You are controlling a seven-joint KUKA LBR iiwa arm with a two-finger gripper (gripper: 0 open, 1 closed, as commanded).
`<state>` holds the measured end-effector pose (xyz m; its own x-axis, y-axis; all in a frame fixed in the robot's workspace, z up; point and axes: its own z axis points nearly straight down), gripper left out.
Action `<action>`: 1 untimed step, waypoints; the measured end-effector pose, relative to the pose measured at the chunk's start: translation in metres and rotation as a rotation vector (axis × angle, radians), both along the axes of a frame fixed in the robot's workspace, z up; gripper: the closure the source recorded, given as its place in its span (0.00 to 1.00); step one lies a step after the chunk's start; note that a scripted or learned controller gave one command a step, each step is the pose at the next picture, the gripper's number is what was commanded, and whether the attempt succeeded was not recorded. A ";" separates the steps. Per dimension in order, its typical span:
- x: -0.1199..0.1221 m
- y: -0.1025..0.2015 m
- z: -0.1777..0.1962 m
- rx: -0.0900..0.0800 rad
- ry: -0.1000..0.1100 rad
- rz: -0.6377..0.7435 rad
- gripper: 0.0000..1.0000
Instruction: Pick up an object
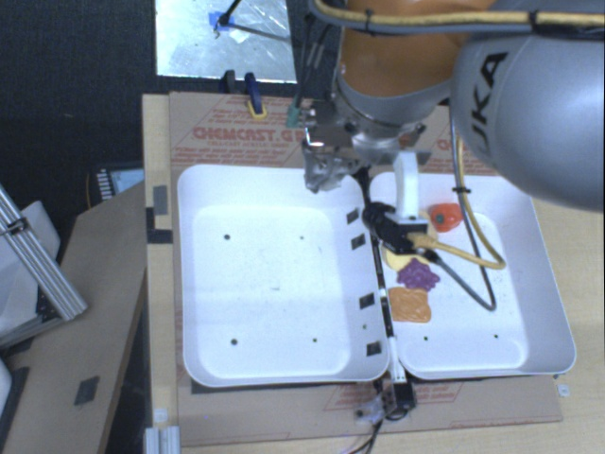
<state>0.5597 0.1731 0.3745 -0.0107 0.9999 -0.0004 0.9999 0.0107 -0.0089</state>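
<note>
My gripper (326,171) hangs under the grey and orange wrist, over the far right corner of the left bin (265,291), close to the divide between the bins. Nothing shows beneath it. In the right bin (482,334) lie three small things. A red-orange one with a green spot (445,218) sits toward the back. Nearer the front, by the bin's left wall, a purple lumpy one (417,274) rests just behind a flat orange one (409,305). A yellow cable loops over the right bin between them.
Both bins rest on a cardboard sheet (236,135). A shiny foil panel (222,22) lies behind the bench, with a blue and yellow clamp (253,95) at the cardboard's back edge. An aluminium rail (38,263) stands off the bench at left.
</note>
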 end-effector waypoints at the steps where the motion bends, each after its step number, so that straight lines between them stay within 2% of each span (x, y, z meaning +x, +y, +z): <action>1: 0.003 -0.057 0.152 0.004 -0.029 -0.014 1.00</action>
<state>0.5623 0.1157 0.5265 0.0033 1.0000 0.0030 0.9998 -0.0034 0.0197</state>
